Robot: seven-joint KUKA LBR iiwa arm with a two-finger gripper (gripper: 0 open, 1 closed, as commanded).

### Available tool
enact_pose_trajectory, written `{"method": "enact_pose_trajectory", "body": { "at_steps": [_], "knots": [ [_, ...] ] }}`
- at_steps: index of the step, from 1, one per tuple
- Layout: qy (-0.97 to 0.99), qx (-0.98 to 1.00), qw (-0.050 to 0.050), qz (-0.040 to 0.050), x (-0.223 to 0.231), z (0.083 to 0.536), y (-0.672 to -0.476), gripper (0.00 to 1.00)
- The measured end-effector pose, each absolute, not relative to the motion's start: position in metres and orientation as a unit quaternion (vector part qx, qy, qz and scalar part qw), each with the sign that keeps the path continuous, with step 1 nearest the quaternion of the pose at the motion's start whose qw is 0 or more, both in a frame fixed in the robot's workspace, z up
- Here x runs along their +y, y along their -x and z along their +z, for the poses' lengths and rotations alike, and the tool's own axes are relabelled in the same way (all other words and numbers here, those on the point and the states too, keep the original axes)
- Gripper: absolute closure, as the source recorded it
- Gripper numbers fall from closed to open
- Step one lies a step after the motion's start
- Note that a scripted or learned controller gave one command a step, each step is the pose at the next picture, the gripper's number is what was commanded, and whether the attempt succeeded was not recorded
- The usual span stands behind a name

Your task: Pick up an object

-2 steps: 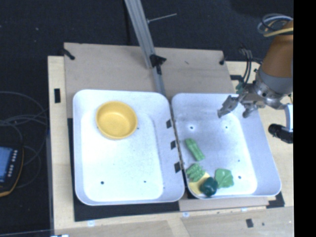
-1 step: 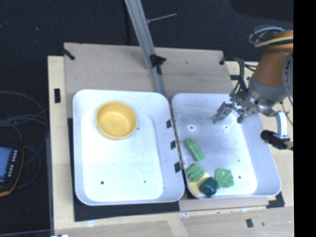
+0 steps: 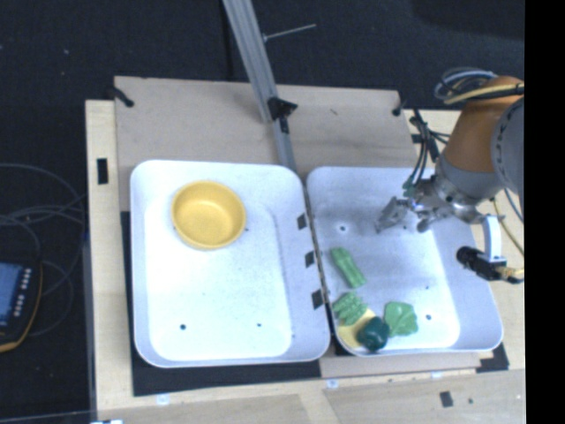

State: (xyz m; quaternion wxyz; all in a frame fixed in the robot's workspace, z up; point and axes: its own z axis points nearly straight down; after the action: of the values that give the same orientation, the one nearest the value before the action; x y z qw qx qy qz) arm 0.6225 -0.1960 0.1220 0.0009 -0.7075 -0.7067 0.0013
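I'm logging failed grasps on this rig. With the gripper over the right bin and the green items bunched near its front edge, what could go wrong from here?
1. The gripper sits apart from every object, so closing here would likely grab nothing.
2. The green pieces and the dark green ball crowd the right bin's front corner; the fingers may hit the wall or pinch two at once.
3. The long green piece lies near the divider, leaving little finger room.

Grey metal pole slanting down toward the gap between bins. At far left, handheld pendant with trailing cables.
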Motion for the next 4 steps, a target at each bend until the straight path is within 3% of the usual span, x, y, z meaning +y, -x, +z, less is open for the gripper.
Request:
{"method": "enact_pose_trajectory", "body": {
  "at_steps": [1,3,4],
  "knots": [
    [0.707,-0.707,-0.001,-0.0006,-0.196,0.135,-0.624,1.00],
    [0.707,-0.707,-0.002,-0.0016,-0.204,0.234,-0.628,1.00],
    [0.706,-0.708,0.000,-0.0008,-0.151,0.239,-0.639,1.00]
  ]
}}
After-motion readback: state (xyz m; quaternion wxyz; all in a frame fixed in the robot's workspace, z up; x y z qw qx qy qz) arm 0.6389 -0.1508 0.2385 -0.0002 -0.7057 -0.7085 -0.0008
